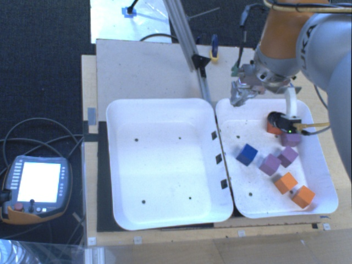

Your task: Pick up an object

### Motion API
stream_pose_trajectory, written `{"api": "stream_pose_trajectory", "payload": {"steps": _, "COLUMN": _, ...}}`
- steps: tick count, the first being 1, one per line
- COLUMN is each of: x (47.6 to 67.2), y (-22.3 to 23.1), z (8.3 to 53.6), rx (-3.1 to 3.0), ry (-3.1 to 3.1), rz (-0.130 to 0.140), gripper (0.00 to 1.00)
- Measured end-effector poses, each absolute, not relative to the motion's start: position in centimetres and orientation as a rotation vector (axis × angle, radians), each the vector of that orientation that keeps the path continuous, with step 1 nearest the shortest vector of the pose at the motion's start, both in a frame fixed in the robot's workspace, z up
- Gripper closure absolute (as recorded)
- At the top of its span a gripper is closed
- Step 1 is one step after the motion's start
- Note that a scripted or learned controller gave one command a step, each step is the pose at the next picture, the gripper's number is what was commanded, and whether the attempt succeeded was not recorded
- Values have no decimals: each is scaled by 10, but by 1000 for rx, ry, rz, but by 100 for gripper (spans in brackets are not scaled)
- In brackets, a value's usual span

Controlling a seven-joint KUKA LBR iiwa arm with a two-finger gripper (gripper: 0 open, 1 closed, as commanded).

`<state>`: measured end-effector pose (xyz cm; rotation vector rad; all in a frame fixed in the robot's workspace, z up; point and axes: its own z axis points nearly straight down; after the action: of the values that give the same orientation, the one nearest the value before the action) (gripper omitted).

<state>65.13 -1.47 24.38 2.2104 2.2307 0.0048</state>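
Likely you face small, light, rigid blocks: the blue cube (pixel 247 154) lies apart in the right bin (pixel 322 205), left of the purple blocks (pixel 278 160). Grip its flat sides. Whether the gripper (pixel 240 95) jaws are spread, you cannot tell.

a blue cube (pixel 247 154) lies in the right bin, below the gripper (pixel 240 98) and well apart from it, turned corner-on. two purple cubes (pixel 269 164) (pixel 288 156) touch just right of the blue one, a third purple block (pixel 291 139) sits above them, and two orange cubes (pixel 285 182) (pixel 303 196) rest farthest from the gripper, near the bin's lower right corner.
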Motion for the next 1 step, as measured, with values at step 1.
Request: {"api": "stream_pose_trajectory", "payload": {"steps": 1, "x": 663, "y": 41, "z": 250, "rx": 2209, "ry": 2232, "rz": 7, "gripper": 100}}
